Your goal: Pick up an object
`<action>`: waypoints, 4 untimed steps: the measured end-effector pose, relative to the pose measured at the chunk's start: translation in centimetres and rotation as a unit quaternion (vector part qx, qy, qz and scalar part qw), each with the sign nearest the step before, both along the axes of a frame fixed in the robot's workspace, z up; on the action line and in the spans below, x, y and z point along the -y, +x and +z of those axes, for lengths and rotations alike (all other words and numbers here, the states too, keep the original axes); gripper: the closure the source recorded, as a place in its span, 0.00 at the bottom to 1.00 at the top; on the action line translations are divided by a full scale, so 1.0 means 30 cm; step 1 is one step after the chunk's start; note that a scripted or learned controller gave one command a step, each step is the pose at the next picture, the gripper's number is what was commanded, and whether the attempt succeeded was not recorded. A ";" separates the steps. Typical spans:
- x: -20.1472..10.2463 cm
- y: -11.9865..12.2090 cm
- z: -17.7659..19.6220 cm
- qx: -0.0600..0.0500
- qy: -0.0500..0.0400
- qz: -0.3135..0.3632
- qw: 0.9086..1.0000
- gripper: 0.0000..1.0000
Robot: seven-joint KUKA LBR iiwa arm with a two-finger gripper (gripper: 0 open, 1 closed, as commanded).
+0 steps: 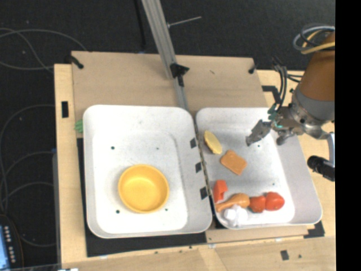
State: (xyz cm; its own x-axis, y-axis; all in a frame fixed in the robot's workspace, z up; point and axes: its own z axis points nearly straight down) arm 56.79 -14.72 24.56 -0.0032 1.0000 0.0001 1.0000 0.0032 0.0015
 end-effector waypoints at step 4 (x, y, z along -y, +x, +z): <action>-0.008 -0.022 -0.458 -0.002 -0.001 -0.002 1.000 0.00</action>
